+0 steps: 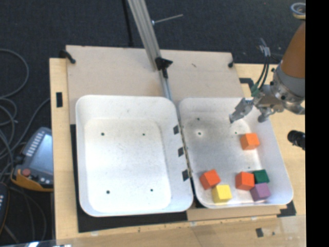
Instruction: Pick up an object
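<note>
Dark carpeted floor [216, 14] surrounds a light wooden bench [195, 68]; black cables [13, 81] lie at left.

One fixed overhead camera, slanted down over both white bins [82, 138]; arm [294, 60] from right

No readable text, labels, brands or numbers on bins, blocks, bench or arm.

You will find both white bins [128, 153] of smooth, faintly glossy plastic, speckled with dark scuffs. The table [149, 60] presents matt, pale wood-like board. The slanted rail [146, 27] reads as ribbed bare metal. The coloured blocks [250, 141] look matt and smooth.
</note>
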